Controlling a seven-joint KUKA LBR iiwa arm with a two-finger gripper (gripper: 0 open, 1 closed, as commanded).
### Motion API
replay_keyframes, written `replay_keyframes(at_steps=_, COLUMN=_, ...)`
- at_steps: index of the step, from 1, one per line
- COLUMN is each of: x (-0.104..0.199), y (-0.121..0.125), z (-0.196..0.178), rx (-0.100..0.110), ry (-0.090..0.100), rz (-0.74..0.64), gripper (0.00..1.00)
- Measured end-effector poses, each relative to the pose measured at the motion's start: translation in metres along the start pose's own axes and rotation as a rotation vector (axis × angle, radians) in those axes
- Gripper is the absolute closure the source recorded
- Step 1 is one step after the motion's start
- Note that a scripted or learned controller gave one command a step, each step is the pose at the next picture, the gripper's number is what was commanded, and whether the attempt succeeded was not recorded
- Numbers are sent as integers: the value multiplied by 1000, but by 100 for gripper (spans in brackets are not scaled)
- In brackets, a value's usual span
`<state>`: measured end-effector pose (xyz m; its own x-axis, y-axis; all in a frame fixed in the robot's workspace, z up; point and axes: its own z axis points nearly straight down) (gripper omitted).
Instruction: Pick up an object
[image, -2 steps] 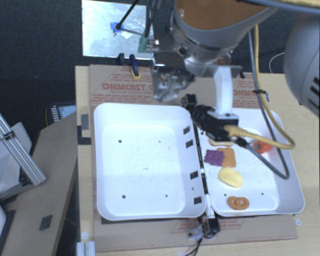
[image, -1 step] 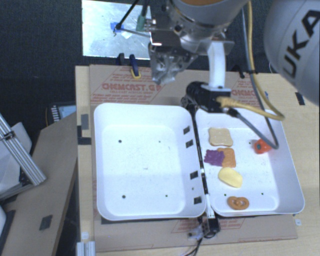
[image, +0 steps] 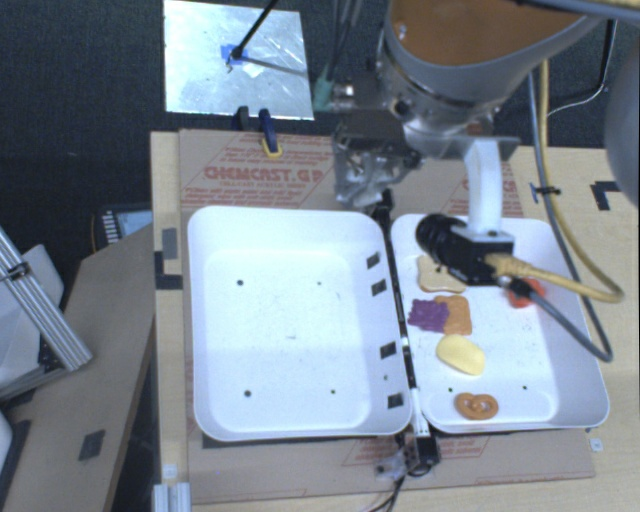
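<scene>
Grey robot arm (image: 470, 60) reaching in over two white bins, gripper (image: 372, 190) hanging above the back edge between them, finger state impossible to tell, right bin (image: 575, 395) holding a purple piece (image: 428, 315), yellow lump (image: 461, 354), brown pretzel (image: 476, 405), left bin (image: 215, 400) beside it

Two shallow white plastic bins (image: 290, 330) sat side by side. The right one held five small food-shaped items: one purple cluster (image: 428, 315), one orange piece (image: 458, 316), one yellow oval (image: 461, 354), one brown pretzel (image: 476, 406), one pale tan slice (image: 435, 277).
</scene>
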<state>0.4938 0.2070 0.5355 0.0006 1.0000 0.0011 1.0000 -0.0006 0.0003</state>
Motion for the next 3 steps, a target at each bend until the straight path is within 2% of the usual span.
replay_keyframes(at_steps=1, x=28, y=-9, z=148, rx=14, ry=-7, rz=-6, gripper=100)
replay_keyframes(at_steps=2, x=-65, y=14, z=85, rx=-8, ry=-2, rz=8, gripper=100)
replay_keyframes(at_steps=3, x=-54, y=-8, z=-3, rx=-11, ry=4, rz=-5, gripper=100)
